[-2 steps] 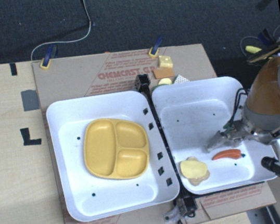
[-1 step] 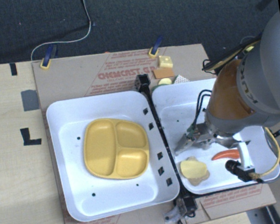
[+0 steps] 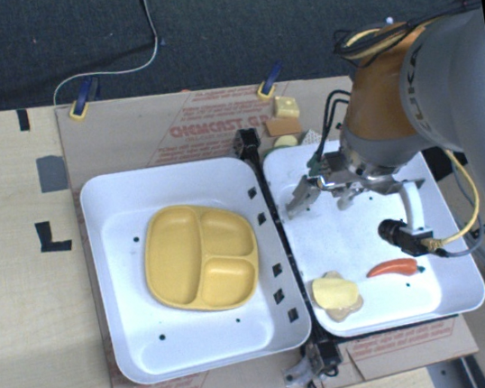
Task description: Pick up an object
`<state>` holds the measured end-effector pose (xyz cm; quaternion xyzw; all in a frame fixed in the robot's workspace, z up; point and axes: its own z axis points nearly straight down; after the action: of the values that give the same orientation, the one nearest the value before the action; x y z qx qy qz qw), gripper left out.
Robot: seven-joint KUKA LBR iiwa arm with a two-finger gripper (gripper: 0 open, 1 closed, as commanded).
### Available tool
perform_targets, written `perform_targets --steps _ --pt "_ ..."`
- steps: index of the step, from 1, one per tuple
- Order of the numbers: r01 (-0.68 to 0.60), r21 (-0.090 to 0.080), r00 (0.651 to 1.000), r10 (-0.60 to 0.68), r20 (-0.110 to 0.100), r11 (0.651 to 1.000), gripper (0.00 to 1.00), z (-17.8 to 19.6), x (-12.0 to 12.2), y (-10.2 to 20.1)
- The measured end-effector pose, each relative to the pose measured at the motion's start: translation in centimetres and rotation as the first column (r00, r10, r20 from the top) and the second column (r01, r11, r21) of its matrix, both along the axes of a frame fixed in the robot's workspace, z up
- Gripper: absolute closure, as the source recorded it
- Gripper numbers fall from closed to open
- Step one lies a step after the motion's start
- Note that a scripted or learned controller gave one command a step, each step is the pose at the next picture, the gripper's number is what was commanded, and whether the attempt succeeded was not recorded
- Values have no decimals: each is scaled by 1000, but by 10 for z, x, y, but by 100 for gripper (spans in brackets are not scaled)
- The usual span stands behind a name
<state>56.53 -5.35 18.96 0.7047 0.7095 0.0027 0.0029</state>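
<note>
My gripper (image 3: 321, 199) hangs over the upper left part of the right bin (image 3: 463, 290), fingers spread open with nothing between them. Its left finger (image 3: 299, 198) reaches toward the divider between the bins. A pale yellow lumpy object (image 3: 336, 295) lies near the bin's front left corner. To its right lies a small red, pepper-like object (image 3: 391, 269). Both sit well in front of the gripper, apart from it. In the left bin (image 3: 111, 255) rests a yellow divided plate (image 3: 200, 256).
A tan block (image 3: 282, 116) and a small pale green thing (image 3: 285, 142) sit on the cardboard behind the right bin. A black fitting with a yellow cable (image 3: 401, 234) hangs from the arm over the bin's right half. Black clips (image 3: 277, 270) line the divider.
</note>
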Motion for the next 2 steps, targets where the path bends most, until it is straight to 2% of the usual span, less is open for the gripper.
perform_targets --steps 1,2 --pt "12 -1 1000 -12 -17 1000 0 -99 -13 -58" --pt "3 0 1000 -3 -6 1000 0 -106 48 -47"
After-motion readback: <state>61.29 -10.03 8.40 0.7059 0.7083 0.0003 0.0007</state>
